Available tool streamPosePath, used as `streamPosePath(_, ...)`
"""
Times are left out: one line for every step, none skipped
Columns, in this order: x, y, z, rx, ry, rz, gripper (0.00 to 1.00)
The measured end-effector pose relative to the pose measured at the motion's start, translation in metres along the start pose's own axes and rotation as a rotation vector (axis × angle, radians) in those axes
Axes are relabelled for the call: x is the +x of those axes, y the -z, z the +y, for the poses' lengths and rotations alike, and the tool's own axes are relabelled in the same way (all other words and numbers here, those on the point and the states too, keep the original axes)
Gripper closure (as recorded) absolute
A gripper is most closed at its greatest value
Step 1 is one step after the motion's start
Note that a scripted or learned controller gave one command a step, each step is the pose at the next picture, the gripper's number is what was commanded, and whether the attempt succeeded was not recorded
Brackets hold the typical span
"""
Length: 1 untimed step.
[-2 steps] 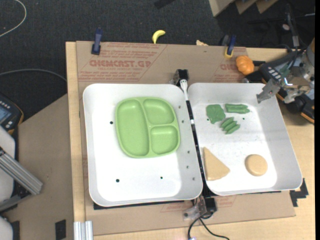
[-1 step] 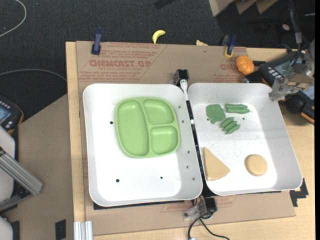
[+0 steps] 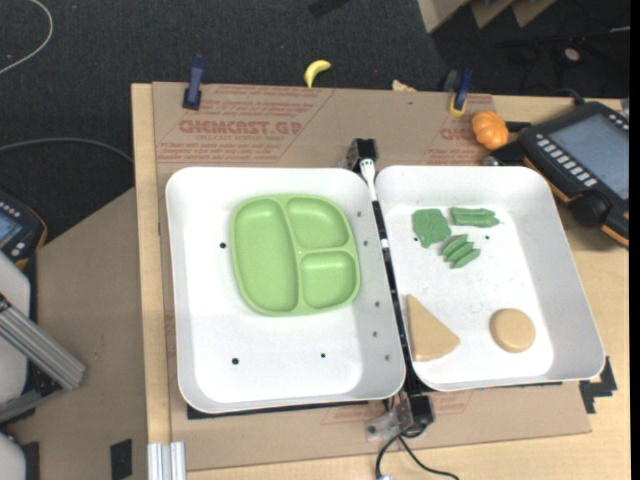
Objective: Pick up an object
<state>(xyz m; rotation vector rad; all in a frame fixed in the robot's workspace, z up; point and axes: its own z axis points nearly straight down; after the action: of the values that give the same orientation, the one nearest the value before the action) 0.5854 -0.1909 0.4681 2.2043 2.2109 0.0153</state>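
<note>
- The left white bin [image 3: 190, 298] holds a green divided plate [image 3: 295, 255], smooth moulded plastic with rounded corners, lying flat in the bin's far half.
- The plate's long axis runs from the far side to the near side of the view, leaning slightly. One long compartment lies along its left side and two smaller ones are stacked on its right.
- The right white bin [image 3: 575, 298] holds five small loose pieces, any of which could be picked.
- A tan wedge [image 3: 430, 332] lies near the bin's left wall. It is matte and flat, its sharp tip points to the far left, and its rounded broad edge faces the near right.
- A tan round disc [image 3: 512, 330] lies to the right of the wedge, apart from it. It is thick and smooth, with no clear direction.
- A green leafy piece [image 3: 431, 227] sits in the far half, lumpy and roughly square.
- Green beans [image 3: 473, 217] lie just to its right, their long axis running left to right.
- Green pods [image 3: 460, 251] lie just nearer than both, slanting from near left to far right.
- The bins sit side by side on a brown cardboard sheet [image 3: 250, 128] on the bench, held by two blue clamps [image 3: 194, 85].
- Whether the pincer is spread or pressed together cannot be told.
</note>
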Motion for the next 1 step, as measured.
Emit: streamPosePath(0.0633,-0.1314,-0.0353,0.035,0.002,0.013,1.00)
